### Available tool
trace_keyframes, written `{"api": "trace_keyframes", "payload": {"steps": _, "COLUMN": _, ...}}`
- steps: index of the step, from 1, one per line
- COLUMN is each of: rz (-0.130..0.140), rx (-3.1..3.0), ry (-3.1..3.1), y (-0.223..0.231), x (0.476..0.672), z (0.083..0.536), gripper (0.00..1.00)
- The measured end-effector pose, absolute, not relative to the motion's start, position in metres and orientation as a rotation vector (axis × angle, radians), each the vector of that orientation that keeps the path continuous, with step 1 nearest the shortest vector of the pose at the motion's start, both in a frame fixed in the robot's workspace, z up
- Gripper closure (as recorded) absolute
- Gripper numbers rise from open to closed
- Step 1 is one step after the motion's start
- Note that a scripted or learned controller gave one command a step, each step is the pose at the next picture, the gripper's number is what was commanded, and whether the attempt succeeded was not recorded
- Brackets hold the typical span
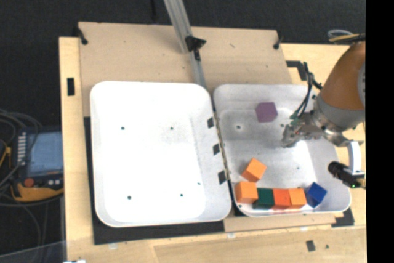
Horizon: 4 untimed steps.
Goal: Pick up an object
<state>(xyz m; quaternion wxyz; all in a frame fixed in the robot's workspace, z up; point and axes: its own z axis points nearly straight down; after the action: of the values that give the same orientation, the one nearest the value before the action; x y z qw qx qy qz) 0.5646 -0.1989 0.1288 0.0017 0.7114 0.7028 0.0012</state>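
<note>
1. Light wooden bench [148, 55] on a dark floor; two shallow white bins side by side on it, left bin [154, 151] and right bin [280, 157].
2. A grey metal rail [175, 3] slants down from the top to the gap between the bins. A blue-screened device with cables [40, 157] sits off the bench at the left edge.
3. Arm [345, 89] reaches in from the right, orange band above a grey wrist; gripper [290, 137] is low over the right bin's middle. Cannot tell how its tips are set, too small and blurred.
4. Purple cube [266, 111] lies alone in the upper part of the right bin, near the gripper, up-left of it, apart from it.
5. Orange cube [255, 169], tilted, sits lower in the same bin.
6. Along the bin's near wall, a row: orange block [247, 191], green block [265, 198], orange-red block [282, 198], orange block [297, 196], blue block [316, 193], close together.
</note>
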Motion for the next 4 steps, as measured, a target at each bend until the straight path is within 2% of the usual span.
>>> {"api": "trace_keyframes", "payload": {"steps": 2, "rz": 0.006, "rx": 2.213, "ry": 2.219, "y": -0.204, "x": 0.567, "z": 0.248, "gripper": 1.00}}
{"api": "trace_keyframes", "payload": {"steps": 4, "rz": 0.004, "rx": 2.213, "ry": 2.231, "y": -0.099, "x": 0.555, "z": 0.265, "gripper": 1.00}}
